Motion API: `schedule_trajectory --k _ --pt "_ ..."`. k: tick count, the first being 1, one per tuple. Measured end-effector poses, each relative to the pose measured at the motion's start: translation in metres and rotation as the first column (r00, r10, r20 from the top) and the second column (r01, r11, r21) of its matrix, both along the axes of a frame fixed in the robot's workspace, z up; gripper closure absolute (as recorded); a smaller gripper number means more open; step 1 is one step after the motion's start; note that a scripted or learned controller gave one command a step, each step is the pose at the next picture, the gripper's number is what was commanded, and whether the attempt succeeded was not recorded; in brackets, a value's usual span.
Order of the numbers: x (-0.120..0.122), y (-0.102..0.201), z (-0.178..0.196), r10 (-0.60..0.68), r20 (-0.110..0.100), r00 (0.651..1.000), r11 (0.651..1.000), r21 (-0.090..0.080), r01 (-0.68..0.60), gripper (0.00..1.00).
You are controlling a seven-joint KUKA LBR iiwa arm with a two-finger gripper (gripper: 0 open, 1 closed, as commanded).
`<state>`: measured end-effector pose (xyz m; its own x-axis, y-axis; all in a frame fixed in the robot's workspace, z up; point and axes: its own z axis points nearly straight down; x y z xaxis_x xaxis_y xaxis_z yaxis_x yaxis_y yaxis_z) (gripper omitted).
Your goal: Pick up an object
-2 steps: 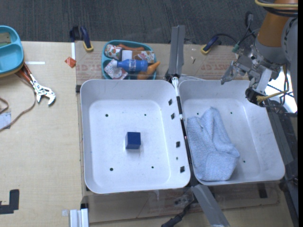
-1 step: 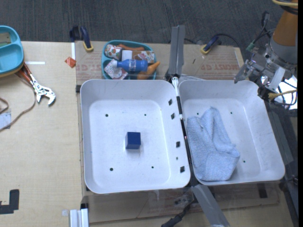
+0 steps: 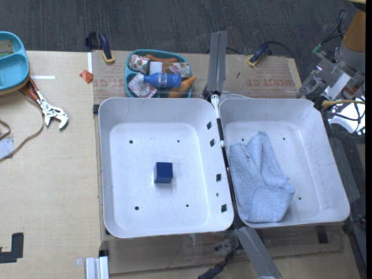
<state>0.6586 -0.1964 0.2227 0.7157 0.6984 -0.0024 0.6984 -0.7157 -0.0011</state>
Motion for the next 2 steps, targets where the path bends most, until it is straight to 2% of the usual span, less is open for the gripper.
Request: schedule_trajectory --k 1,2 --pt "-0.011 0.005 0.036 -0.252 0.000 0.968 0.968 0.000 0.252 0.00" --pt "-0.011 0.040 0.040 -0.538 -0.002 0.843 0.843 -0.001 0.538 0.00"
